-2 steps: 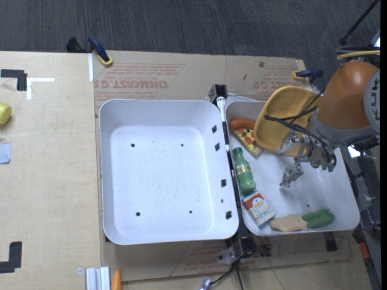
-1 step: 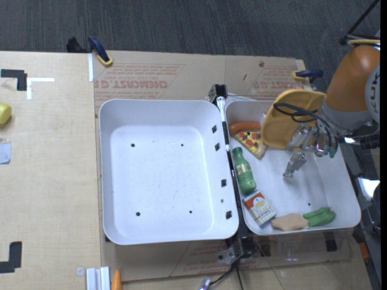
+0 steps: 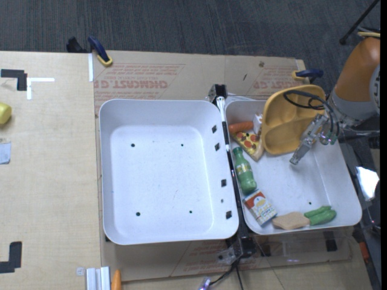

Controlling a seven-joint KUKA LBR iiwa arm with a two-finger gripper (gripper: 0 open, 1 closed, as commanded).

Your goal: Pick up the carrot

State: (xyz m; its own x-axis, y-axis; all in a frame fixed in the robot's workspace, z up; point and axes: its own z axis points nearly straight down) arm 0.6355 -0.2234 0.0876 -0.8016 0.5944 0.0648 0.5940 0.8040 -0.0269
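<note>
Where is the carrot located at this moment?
The carrot lies in the right bin, at its far left corner, just beyond the pizza slice and left of the yellow bowl.

A pale wooden bench with a cardboard sheet stands on dark grey carpet.

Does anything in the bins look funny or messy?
Yes. The yellow basket in the right bin is tipped on its side against the back wall instead of standing upright. All the toy food, including the carrot, is crowded into that one bin. The tool hangs beside the basket.
</note>
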